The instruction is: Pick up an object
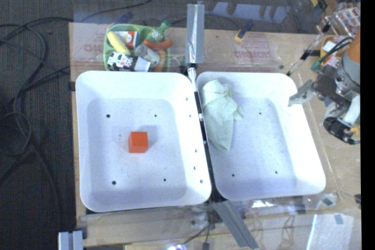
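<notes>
A: Where are the things to pick?

B: An orange block sits in the left bin; a crumpled white cloth lies in the right bin, against its left wall, long axis running front to back.

A: And the arm?

B: The arm sits off the right bin's right rim, outside it. The cloth is nearer, leftward of it; the block is well apart. Finger state: cannot tell.

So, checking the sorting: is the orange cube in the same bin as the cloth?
No, the orange cube sits in the left bin, the cloth in the right bin.
</notes>
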